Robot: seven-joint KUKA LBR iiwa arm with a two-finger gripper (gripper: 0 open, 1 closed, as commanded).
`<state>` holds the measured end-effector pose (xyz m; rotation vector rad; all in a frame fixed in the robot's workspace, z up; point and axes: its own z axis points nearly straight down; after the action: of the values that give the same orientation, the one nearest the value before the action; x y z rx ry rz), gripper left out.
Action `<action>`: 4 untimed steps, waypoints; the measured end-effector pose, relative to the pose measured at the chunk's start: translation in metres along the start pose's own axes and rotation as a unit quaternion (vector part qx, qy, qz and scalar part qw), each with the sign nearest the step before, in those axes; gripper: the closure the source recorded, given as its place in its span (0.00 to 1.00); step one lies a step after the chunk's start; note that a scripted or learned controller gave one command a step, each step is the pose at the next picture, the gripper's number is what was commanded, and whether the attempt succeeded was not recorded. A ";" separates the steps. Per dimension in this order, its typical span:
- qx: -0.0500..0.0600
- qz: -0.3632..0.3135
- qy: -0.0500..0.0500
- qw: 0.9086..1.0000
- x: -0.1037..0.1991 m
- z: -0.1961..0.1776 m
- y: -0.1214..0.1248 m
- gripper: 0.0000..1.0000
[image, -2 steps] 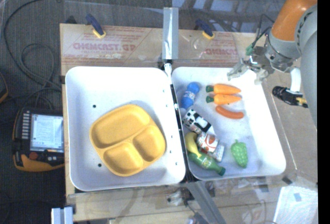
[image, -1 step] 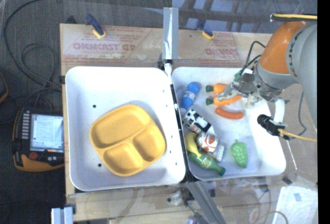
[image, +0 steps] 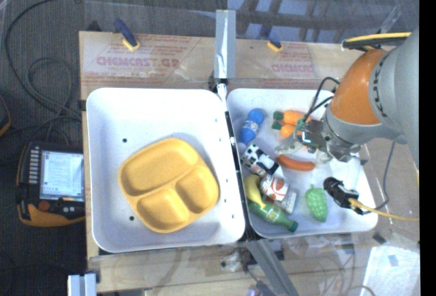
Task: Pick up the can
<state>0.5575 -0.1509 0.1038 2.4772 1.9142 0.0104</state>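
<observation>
Gripper (image: 304, 140) low in rt bin (image: 361, 218), just above red chili (image: 296, 164), can't tell its state, can (image: 275, 188) lying near bin's front, beside banana (image: 253, 191) & green bottle (image: 272, 215), apart from gripper

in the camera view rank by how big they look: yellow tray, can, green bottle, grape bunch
1. yellow tray, by far the largest
2. green bottle, long and thin
3. can and grape bunch look much alike, so I won't rank them against each other
</observation>
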 end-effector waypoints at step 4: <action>-0.003 0.051 0.000 0.999 0.015 0.003 -0.075 1.00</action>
<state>0.4891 -0.1176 0.0996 2.5688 1.7825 0.0160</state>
